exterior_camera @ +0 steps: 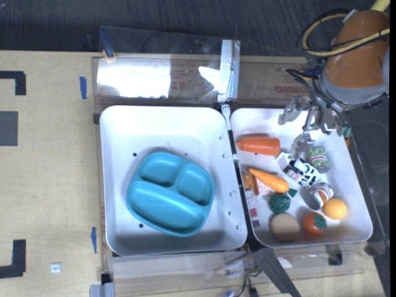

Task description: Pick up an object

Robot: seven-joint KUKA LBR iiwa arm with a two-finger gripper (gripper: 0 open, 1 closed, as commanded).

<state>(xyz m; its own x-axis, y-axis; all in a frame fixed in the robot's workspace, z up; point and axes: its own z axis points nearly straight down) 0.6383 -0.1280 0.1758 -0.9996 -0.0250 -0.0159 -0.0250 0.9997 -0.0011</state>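
My gripper [307,129] hangs over the far part of the right bin [359,184], below the arm's orange band. Just under and in front of it lie a green-and-white patterned ball [317,156] and a black-and-white toy [301,171]. An orange sausage-shaped piece [258,145] lies to the gripper's left. Nearer the front are a carrot [270,179], a green item [279,202], a red-and-white can [319,195], an orange fruit [335,208], a tomato [314,223] and a beige potato [284,226]. I see nothing held in the gripper.
A blue divided plate [171,192] lies in the left bin [117,135]. A clear plastic sheet and a metal bracket [229,70] stand behind the bins. Yellow and black cables [322,30] loop around the arm at the top right.
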